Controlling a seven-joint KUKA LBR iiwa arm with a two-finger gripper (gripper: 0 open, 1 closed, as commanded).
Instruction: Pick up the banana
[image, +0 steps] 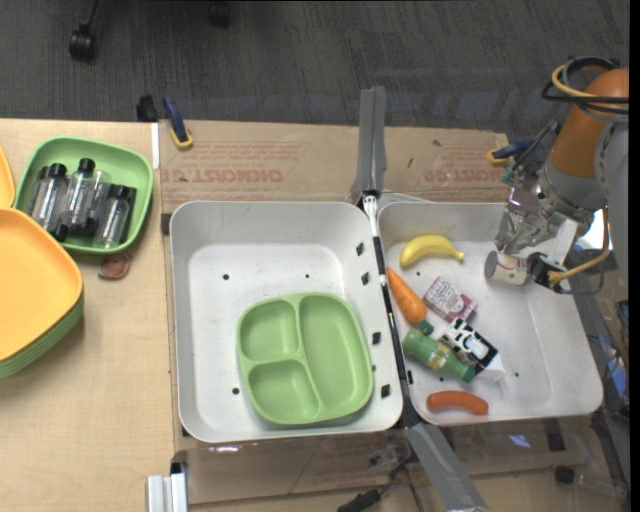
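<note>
Hand: seen at the right bin's far right rim, hung from the grey arm with its orange band; whether it is spread or pressed together cannot be told – the view is too dim there.
Banana: laid flat in the right bin, well to the left of the hand and apart from it, untouched.
Cylinder: a small pale object, possibly a cup, seen just below the hand.
Carrot: found left of the hand and nearer the camera, just below the banana.
Pink packet: placed beside the carrot, on the hand's side of it.
Green bottle: laid below the packet, touching a black-and-white item.
Sausage: an orange-red piece at the near rim – farthest from the hand.
Green tray: set in the left bin, far left of the hand.
</note>
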